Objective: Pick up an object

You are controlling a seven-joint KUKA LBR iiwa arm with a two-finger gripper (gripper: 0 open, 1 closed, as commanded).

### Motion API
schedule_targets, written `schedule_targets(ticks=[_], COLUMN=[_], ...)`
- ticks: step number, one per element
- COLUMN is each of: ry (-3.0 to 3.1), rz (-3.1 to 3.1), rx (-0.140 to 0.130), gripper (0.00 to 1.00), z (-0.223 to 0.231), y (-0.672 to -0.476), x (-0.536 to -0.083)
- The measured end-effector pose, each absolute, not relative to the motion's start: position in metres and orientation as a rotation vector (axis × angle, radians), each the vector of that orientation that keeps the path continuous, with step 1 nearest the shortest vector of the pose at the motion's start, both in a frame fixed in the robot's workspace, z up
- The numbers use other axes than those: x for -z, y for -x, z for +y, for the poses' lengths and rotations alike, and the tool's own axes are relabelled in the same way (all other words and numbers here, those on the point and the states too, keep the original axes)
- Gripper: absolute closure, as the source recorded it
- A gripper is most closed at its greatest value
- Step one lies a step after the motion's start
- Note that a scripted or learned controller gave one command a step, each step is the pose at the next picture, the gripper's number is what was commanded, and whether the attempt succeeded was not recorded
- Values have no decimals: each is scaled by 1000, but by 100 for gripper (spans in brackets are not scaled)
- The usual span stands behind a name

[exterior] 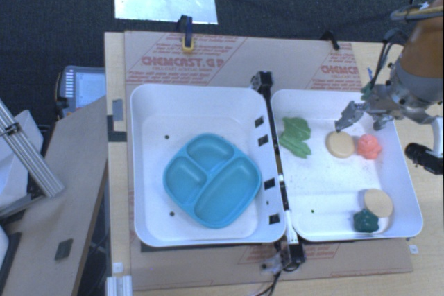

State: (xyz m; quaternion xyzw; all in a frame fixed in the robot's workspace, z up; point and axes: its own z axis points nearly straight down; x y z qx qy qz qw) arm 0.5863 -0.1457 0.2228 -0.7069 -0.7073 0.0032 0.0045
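Observation:
The right bin [402, 177] holds a green leafy piece [295, 136], a tan round piece [340, 145], a pink-red lumpy piece [369, 146], a second tan round piece [378, 202] and a dark green lump [365, 221]. My gripper [363, 117] hangs over the bin's far right part, just above and behind the tan and pink pieces. Its two fingers stand apart, one finger [347, 116] to the left and the other to the right, with nothing between them.
The left bin [149, 107] holds a blue divided plate [211, 179]. A black clip row [267, 142] runs along the divider between the bins. The grey arm with its orange band [423, 45] reaches in from the right.

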Motion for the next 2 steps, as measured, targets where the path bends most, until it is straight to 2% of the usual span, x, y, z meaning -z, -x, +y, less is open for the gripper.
schedule_targets(ticks=[1,2], ry=[2219,2213], rz=[-2226,-2227], rx=[2,-2], gripper=[0,0], z=[-145,-136], y=[-589,-594], x=[-230,-180])
